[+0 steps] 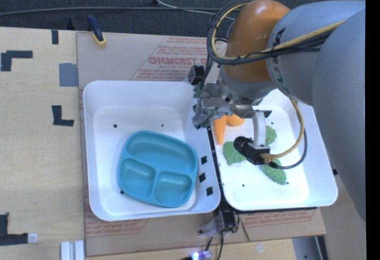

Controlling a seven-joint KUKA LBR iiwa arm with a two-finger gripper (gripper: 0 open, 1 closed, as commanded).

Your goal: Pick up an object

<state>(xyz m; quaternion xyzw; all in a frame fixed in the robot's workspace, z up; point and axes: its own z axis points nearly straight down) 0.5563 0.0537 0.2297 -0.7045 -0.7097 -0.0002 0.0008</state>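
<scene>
Overhead, the pincer (221,115) hangs above an orange carrot (220,129) in the right bin (309,190); its grip state is unclear.

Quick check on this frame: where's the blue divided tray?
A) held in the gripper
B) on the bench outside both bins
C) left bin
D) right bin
C: the blue divided tray lies flat on the floor of the left bin, while the arm works over the right bin among the orange and green items.
</scene>
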